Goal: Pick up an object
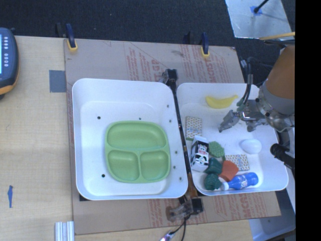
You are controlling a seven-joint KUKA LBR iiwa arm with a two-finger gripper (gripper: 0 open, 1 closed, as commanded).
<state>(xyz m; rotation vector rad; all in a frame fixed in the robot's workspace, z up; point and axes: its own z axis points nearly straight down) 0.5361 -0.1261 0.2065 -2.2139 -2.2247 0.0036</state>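
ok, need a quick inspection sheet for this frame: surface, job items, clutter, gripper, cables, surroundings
Surface: wooden bench, cardboard sheet under two white bins.
Job's things: right bin holds banana, white egg-shaped item, cow-print carton, blue bottle, green and orange toys.
Clutter: green divided plate in left bin.
Grippers: gripper above right bin, nothing seen between fingers.
Cables: thin one by arm.
Surroundings: clamps, blue-lit device at left.

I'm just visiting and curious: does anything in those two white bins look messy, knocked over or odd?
Nothing looks broken or spilled. The right bin is cluttered: a blue-capped bottle lies on its side among toys heaped at the front edge. The green divided tray sits flat in the left bin.
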